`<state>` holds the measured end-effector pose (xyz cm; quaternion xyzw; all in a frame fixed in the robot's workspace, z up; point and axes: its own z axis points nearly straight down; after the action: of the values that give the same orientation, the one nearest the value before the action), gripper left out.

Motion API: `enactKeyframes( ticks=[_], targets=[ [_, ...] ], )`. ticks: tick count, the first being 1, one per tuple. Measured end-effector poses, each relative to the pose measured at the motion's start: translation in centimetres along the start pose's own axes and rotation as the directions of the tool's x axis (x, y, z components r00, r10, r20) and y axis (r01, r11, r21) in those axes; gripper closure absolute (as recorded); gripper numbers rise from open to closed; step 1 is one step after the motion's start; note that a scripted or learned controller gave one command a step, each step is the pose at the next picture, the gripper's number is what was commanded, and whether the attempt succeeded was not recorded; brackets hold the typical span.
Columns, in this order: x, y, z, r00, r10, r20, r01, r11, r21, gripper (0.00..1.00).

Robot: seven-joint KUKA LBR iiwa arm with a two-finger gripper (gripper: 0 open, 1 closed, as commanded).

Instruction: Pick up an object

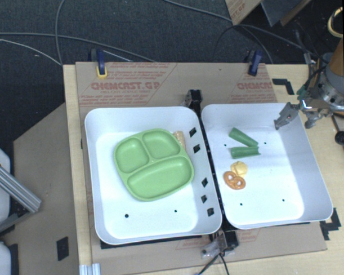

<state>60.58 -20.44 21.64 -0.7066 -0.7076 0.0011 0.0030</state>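
Nearest the camera, a cable point(213, 262) trails off the bench point(71, 166) at its front edge. The claw point(298, 114) hovers at the far right rim of the right bin point(286, 181), its fingers spread and nothing between them.

The likely targets lie to the claw's left and lower in the view: 2 green sticks point(242, 144), and past them a pretzel point(235, 181) touching a yellow piece point(239, 169). I'd go for the upper stick; it sits apart from the yellow bits and is closest. The claw should swing left over it, turn so the fingers straddle its narrow width, then drop straight.

Far left of the claw, the left bin point(107, 209) holds a green tray point(154, 164). The bench is brown board clipped with 2 clamps point(102, 66); beyond it, dark carpet point(157, 27) with cables.
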Motion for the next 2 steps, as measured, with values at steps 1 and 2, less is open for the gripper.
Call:
enactKeyframes(
  ticks=[1,2],
  targets=[
    [0.5,0.4,4.4,1.000,-0.001,0.001,0.001,1.000,-0.001,0.00],
    [-0.4,0.3,10.1,1.000,0.001,0.001,-0.001,1.000,-0.001,0.00]
  ],
)
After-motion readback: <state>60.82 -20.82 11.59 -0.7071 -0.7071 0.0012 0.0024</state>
